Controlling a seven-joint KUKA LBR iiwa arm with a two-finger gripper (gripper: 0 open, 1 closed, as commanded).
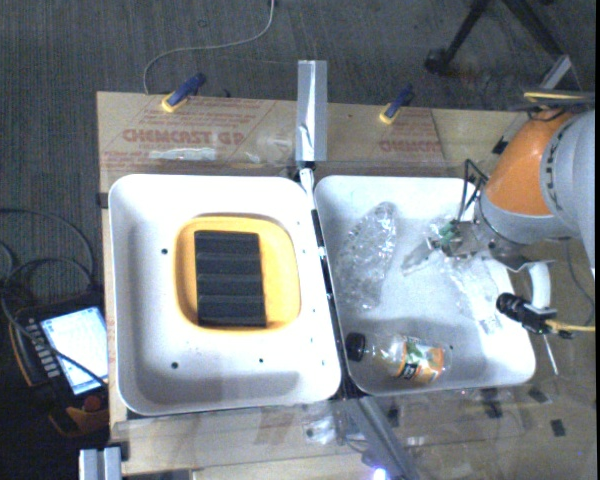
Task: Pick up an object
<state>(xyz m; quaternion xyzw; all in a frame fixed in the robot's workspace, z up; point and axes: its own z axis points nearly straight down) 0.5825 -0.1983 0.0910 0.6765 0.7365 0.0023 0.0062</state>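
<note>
Reaching in over the right bin (525, 368), your arm (540, 183) hangs above that bin's far right part, and the claw (458, 238) sits low near the crumpled clear plastic there; you cannot tell from here whether it is apart or together, and nothing shows clamped in it. Taking the right bin as your landmark: a plastic bottle (400, 356) with a dark cap and an orange label lies on its side along the near wall, long axis running left to right, cap toward the centre divider. From the claw it lies toward the camera and slightly left, well apart. A crumpled clear plastic bag (368, 248) lies in the bin's left middle, left of the claw. Count one bottle, one arm, two white bins on the worktop. The left bin (140, 368) holds one yellow-rimmed black ribbed tray (236, 273).
</note>
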